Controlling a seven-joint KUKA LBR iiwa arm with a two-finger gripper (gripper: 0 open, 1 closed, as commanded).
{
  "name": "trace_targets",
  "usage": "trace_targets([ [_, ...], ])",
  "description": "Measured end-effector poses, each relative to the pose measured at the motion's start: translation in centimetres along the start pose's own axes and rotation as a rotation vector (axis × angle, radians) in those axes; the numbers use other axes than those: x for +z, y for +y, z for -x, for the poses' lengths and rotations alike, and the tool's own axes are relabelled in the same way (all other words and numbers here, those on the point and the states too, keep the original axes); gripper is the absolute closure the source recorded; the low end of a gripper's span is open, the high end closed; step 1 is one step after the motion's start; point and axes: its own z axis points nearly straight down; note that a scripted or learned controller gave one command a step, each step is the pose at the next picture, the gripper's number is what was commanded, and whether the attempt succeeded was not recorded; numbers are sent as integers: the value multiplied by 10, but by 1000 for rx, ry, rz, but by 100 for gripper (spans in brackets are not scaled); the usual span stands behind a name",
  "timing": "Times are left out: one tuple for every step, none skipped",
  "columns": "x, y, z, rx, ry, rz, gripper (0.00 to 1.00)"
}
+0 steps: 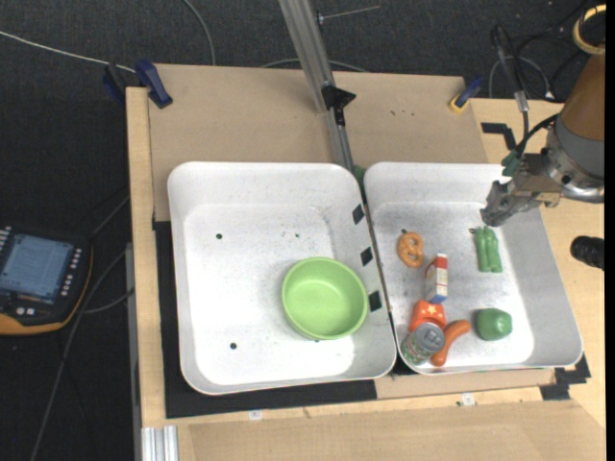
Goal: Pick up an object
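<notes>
From the overhead camera I count two white bins on the bench (240,113) — the left bin (207,200) and the right bin (548,286), set side by side and touching along their inner edges.

The left bin holds one thing: a lime-green bowl (324,299), round, upright, sitting toward the near right corner.

The right bin holds six small things by my count. One orange pretzel-shaped piece (410,249) lies near the bin's left side. One red-and-white carton (438,278) stands just below and right of it. One green pod-like piece (488,251), long and ribbed, lies lengthwise toward the right. One rounded green piece (493,324), like a small pepper, sits near the front right. One can (423,342) with a grey top and an orange-red body rests at the front edge, and one orange carrot-like piece (452,338) curves beside it, touching it.

No single item is named as the target, so any of these six could serve; all of them lie loose on the bin floor.

The claw (496,209) hangs over the back right part of the right bin, just above the upper end of the green pod in this view. Whether it touches the pod I cannot tell — nor can I tell how far its fingers are parted. I see nothing gripped in it.
</notes>
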Motion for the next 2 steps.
trace_targets([
  [-2, 7, -59, -1, 0, 1, 100],
  [-8, 23, -111, -1, 0, 1, 100],
])
